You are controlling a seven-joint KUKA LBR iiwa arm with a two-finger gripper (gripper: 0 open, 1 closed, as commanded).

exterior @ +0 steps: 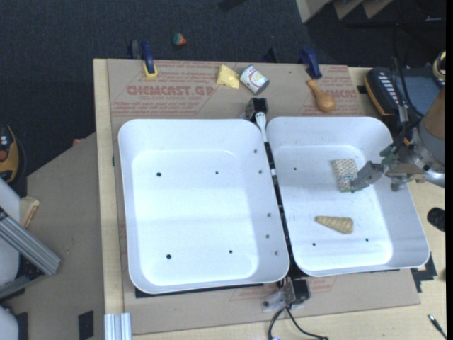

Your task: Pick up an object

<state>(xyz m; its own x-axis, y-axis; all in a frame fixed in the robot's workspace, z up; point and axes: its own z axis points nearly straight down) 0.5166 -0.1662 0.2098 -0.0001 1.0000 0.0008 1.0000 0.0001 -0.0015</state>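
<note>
As your gripper reaches the speckled block, finger spread unclear.
It may nudge it toward the cone.

My bench: two bins, left bin, right bin touching it. Behind left bin: yellow wedge, small box. Behind right bin: wooden pear.

Apparently "CHEMCAST GP" on brown board

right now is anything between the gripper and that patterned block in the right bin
Nothing visible. The gripper sits right at the patterned block in the right bin, touching or nearly so. The cone lies apart, nearer the front.
</note>
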